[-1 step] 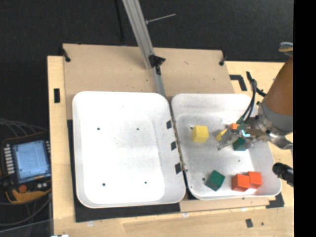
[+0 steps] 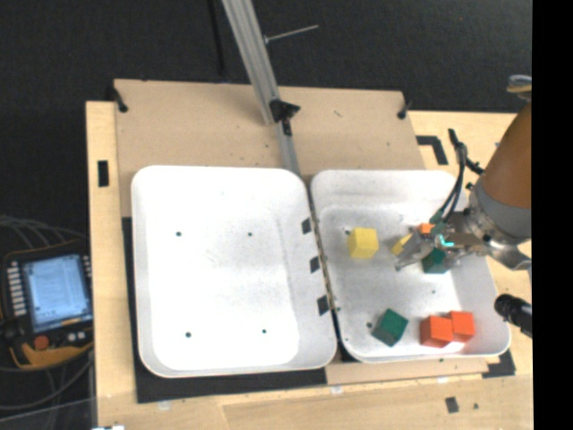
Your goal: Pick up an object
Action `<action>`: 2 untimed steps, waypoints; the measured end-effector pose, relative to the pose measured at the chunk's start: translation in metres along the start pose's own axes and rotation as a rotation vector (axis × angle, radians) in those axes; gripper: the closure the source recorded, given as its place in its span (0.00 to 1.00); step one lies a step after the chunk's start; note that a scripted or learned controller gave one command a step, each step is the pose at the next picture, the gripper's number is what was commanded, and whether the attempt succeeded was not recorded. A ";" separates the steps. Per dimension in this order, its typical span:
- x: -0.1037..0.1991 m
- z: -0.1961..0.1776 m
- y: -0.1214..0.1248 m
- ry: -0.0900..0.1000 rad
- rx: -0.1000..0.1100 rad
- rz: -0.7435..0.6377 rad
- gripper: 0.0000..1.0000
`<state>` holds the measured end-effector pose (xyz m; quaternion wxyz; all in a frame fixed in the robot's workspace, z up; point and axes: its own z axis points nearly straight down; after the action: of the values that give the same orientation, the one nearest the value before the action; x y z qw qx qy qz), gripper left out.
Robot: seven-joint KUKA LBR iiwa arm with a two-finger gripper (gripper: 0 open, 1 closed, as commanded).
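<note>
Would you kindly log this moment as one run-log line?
gripper: low in right bin, over teal block | grasp: unconfirmed | loose: yellow block, green block, orange blocks

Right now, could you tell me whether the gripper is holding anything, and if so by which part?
It cannot be told: the gripper sits low over a dark green object in the right bin.

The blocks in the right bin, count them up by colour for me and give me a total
Yellow: 1, the yellow cube.
Green: 2, the green block near the front wall and a dark green block under the gripper.
Orange: 2, the orange blocks, touching.
Total: 5.
</note>
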<state>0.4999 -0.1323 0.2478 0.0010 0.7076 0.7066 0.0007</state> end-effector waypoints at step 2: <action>0.000 0.105 -0.006 0.000 0.008 0.000 0.00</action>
<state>0.4942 -0.1321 0.1433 -0.0020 0.7075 0.7067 -0.0020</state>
